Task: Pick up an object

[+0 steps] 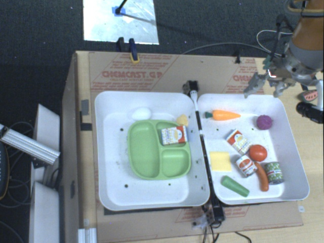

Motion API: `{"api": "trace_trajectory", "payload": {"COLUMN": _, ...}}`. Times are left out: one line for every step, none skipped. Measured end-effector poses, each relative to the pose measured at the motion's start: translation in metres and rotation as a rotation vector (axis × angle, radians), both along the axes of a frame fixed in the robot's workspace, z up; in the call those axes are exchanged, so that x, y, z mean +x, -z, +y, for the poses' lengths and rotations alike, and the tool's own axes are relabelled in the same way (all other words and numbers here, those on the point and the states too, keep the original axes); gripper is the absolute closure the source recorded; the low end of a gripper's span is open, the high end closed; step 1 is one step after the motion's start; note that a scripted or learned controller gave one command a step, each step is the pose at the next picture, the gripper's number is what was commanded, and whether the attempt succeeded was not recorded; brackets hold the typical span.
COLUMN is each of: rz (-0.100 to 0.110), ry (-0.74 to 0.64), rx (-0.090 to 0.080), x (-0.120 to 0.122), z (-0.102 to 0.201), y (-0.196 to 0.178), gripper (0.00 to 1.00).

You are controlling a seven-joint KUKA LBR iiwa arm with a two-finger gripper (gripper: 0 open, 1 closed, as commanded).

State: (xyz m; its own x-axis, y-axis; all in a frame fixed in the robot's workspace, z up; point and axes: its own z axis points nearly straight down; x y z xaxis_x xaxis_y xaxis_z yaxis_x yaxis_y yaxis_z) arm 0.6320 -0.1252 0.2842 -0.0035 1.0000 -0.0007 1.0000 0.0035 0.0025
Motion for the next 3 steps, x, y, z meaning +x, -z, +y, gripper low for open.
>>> {"api": "trace_trajectory", "payload": {"rz": -0.013, "ry": 0.001, "rx": -0.002, "x": 0.029, "z": -0.006, "y": 0.182, "gripper": 0.0}}
{"api": "trace_trajectory", "payload": {"rz": -0.012, "ry": -0.003, "rx": 0.002, "x": 0.042, "z": -0.004, "y": 0.19, "gripper": 0.0}}
{"api": "trace_trajectory", "payload": {"rz": -0.021, "ry": 0.0, "rx": 0.003, "x": 0.025, "z": -0.01, "y": 0.189, "gripper": 0.0}}
